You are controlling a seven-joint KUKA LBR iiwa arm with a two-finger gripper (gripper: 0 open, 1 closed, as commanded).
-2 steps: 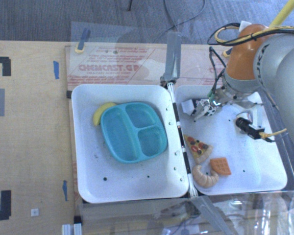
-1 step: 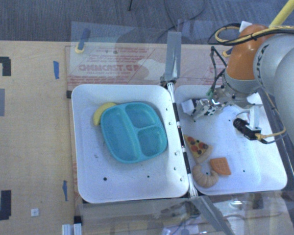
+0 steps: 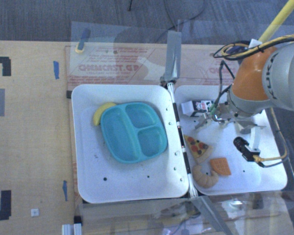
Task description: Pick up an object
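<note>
Worktop (image 3: 29,146) of pale wood, bearing two shallow white bins side by side. Left bin (image 3: 88,180): holds a teal divided plate (image 3: 133,132) with three compartments, lying flat near the middle; yellow banana-like piece (image 3: 100,112) tucked against the plate's upper left edge, partly under it. Right bin (image 3: 269,177): holds a toy pizza slice (image 3: 197,147) near the left wall, an orange cracker-like square (image 3: 220,167) just below and to the right of it, and a tan rounded lump (image 3: 206,176) touching the cracker's lower left corner, close to the bin's front left corner. Small white box with dark print (image 3: 196,106) at the bin's upper left. Grey arm with orange band (image 3: 250,84) reaching in from the right over the right bin's upper half. Fingers (image 3: 211,115) down near the white box, above the pizza slice and apart from it; cannot tell how far open, and cannot tell of anything between them. Black cable with yellow end (image 3: 250,152) hanging beside the wrist over the bin's right part.
</note>
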